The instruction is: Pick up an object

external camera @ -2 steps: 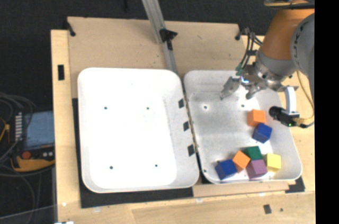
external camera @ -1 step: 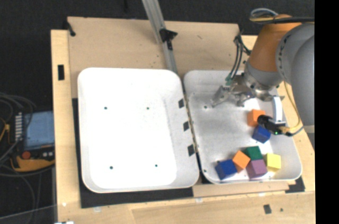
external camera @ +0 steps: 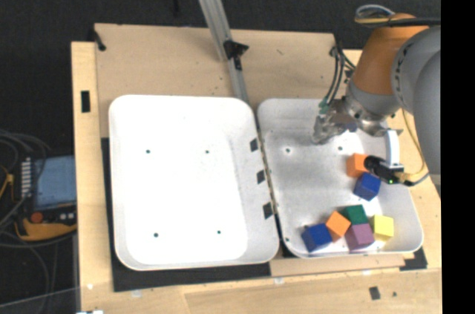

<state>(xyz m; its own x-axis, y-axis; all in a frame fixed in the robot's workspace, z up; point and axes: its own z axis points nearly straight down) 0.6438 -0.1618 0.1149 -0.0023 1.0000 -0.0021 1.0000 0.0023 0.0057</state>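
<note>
Small coloured foam blocks lie in the right white bin [external camera: 297,179], all below and to the right of the pincer [external camera: 323,131]: an orange block [external camera: 358,163] and a blue block [external camera: 367,186] nearest it, then a cluster by the bin's near edge of a blue cube [external camera: 317,237], an orange cube [external camera: 338,223], a green cube [external camera: 357,214], a purple cube [external camera: 361,236] and a yellow cube [external camera: 384,226]. The pincer hangs over the bin's upper part with nothing seen in it, though I cannot tell how its tips are set. The left white bin [external camera: 185,179] sits well to its left on the counter [external camera: 87,157].
</note>
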